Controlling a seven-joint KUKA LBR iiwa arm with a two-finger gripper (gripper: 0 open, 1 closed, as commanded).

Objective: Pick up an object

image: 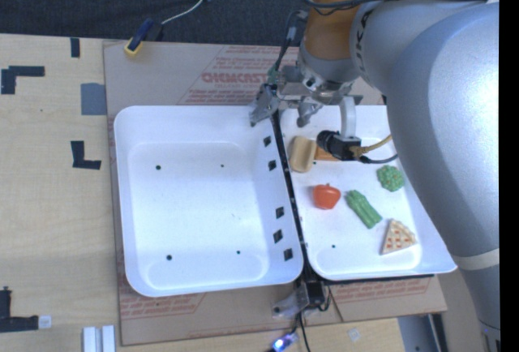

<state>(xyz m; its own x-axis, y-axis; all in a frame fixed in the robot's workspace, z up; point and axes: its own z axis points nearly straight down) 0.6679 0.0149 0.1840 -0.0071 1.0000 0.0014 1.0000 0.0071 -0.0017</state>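
Hovered with two-finger gripper [285,109] above the bins' divider, finger state impossible to tell, while the tan cylindrical block [302,153] lay at five o'clock below, judged light, stiff, best pinched across its rounded sides.

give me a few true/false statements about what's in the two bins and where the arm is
1. The red tomato lies in the right bin. True.
2. The green cucumber lies in the left bin. False: it lies in the right bin, beside the tomato.
3. The waffle slice is near the right bin's front corner. True.
4. The pincer is clamped on the tomato. False: it sits up by the bins' far edge, apart from the tomato.
5. The tan block lies close to the divide between the bins. True.
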